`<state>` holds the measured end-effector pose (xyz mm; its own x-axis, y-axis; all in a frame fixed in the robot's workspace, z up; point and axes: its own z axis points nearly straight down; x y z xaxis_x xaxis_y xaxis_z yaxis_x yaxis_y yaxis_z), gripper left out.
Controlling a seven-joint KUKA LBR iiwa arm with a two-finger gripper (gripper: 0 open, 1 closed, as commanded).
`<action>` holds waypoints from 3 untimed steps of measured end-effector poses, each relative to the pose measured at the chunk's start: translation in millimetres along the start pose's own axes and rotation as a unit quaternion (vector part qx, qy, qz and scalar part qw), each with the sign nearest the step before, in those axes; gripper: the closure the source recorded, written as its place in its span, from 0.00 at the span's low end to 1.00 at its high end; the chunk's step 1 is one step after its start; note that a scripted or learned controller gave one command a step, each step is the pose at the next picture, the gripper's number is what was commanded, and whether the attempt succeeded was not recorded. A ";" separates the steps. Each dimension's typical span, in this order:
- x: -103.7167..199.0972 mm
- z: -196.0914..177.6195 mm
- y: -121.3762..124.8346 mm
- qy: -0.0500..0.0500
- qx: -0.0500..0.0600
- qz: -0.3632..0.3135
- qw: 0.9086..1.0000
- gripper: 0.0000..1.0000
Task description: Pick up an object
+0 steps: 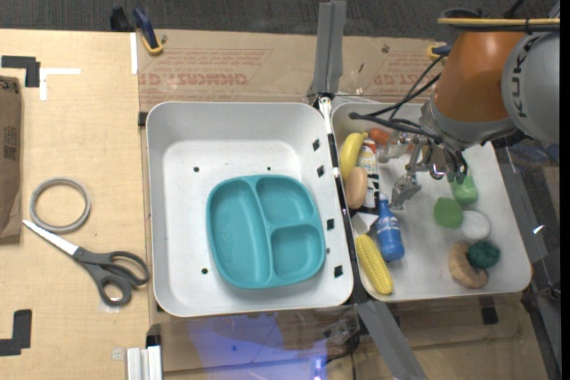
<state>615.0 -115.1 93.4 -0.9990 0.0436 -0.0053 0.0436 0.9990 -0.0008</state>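
Note:
The right bin (508, 280) holds several small objects. A yellow banana (351, 150) and a tan oval piece (354, 189) lie along its left wall. A blue bottle (387, 236) and a yellow corn cob (374, 262) sit nearer the front. To the right are two green pieces (450, 211), a white ball (475, 225) and a dark green lump on a brown disc (476, 261). My gripper (419, 181) hangs over the middle of this bin, just above and right of the blue bottle, under the orange band (476, 76). I see nothing held in it.
The left bin (169, 191) holds a teal divided plate (267, 231). On the bench to the left lie grey-handled scissors (98, 262) and a roll of tape (60, 203). A grey post (329, 44) stands behind the seam between the bins.

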 end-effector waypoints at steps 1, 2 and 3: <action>63.1 -0.3 11.5 0.000 0.003 0.040 0.999 0.00; 101.6 -0.1 14.0 0.000 0.000 0.116 0.993 0.00; 58.8 -66.2 -69.1 0.001 0.000 0.092 0.996 0.00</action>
<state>552.9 -181.5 159.3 -0.9742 0.2259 -0.0029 0.2259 0.9742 -0.0004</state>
